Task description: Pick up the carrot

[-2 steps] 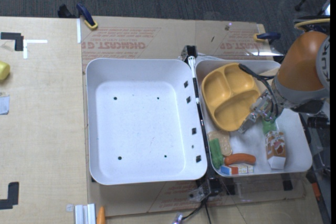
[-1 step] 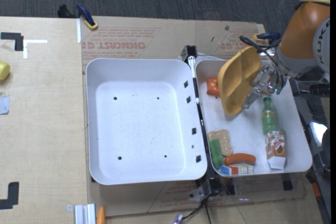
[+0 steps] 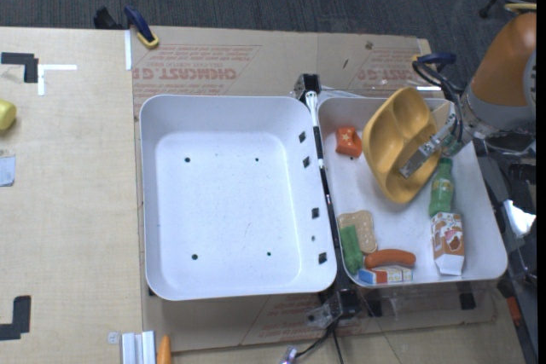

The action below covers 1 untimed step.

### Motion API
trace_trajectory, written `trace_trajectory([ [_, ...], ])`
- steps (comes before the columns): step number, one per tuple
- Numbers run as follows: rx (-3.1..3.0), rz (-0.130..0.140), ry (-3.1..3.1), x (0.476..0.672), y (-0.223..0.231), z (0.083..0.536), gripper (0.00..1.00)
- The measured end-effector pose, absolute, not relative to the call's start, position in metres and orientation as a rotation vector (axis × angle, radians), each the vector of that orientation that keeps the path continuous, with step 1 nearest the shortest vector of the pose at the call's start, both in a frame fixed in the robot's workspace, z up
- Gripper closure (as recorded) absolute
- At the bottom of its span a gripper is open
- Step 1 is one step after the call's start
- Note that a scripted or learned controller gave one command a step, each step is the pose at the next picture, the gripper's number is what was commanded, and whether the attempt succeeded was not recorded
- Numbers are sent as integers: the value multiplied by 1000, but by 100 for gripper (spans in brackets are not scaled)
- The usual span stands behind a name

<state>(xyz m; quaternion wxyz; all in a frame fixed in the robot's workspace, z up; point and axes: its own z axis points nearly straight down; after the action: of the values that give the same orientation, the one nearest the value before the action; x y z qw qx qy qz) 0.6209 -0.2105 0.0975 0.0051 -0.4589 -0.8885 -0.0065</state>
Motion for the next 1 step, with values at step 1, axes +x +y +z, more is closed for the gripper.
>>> trace_trajectory([
  [1,-1446,-7,-2803,624,-216,108,100],
])
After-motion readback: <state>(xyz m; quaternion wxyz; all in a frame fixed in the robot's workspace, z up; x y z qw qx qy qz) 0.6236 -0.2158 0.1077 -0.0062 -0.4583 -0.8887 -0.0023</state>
